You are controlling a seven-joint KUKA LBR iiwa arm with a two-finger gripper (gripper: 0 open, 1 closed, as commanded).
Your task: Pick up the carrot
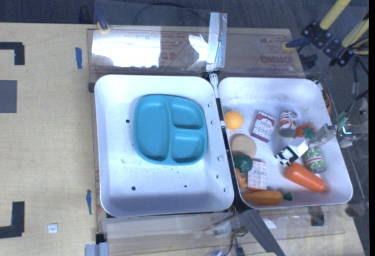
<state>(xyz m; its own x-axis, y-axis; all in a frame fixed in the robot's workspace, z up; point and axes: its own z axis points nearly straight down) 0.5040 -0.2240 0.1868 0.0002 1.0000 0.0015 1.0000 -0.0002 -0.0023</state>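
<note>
Right bin (334, 190): carrot (262, 196) lies at its near wall, left of centre. Long axis along that wall, green top toward bin's right, orange tip toward left. Tip crowded under packet (256, 174); small black-white piece (287, 155) mid-bin unreadable.

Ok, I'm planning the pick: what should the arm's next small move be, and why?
Probably slide the gripper from the right bin's right rim toward the near side, to just above the big carrot. That one lies uncovered close to the gripper, while the thinner carrot sits farther off, against the front wall.
</note>
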